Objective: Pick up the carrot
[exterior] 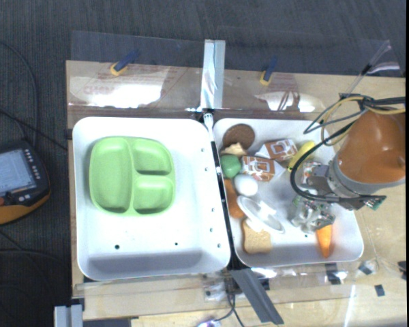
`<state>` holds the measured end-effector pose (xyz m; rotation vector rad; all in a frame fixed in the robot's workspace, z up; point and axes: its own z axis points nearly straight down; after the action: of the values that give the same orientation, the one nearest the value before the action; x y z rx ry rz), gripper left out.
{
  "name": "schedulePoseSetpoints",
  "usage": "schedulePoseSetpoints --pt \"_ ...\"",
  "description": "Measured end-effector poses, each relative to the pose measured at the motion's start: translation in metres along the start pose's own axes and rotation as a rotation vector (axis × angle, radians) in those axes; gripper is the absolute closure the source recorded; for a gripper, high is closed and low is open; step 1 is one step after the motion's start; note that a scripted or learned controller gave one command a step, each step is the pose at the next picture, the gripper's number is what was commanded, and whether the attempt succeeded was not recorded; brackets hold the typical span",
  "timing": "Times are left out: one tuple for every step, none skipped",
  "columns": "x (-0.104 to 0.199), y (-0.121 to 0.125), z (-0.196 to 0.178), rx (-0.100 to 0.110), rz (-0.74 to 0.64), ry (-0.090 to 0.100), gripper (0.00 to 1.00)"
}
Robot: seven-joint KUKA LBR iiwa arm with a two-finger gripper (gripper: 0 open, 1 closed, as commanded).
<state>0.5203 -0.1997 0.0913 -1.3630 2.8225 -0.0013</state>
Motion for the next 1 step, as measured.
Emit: schedulePoseSetpoints --pt "0.0324 0.0081 -0.0022 0.016 -0.131 -0.006 1.0"
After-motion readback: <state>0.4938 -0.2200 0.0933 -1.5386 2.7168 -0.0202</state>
